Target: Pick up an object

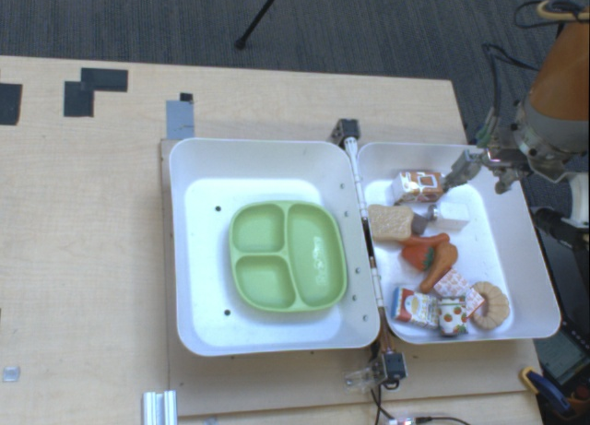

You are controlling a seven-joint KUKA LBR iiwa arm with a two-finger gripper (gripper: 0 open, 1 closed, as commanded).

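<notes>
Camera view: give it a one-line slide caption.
Arm's hand lowered among toy foods in the right bin; green divided plate sits in the left bin.

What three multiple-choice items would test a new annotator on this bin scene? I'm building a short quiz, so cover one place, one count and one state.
1. Where does the green plate lie?
A. in the left bin
B. in the right bin
C. on the bench outside the bins

2. How many compartments does the green plate have?
A. two
B. three
C. five

3. How does the carrot lie?
A. flat among the other items in the right bin
B. lifted clear above the bench
C. on the green plate

Answers: 1 A, the plate sits in the middle of the left bin. 2 B, two small sections and one long one show. 3 A, it rests beside the tomato on the bin floor.
</notes>
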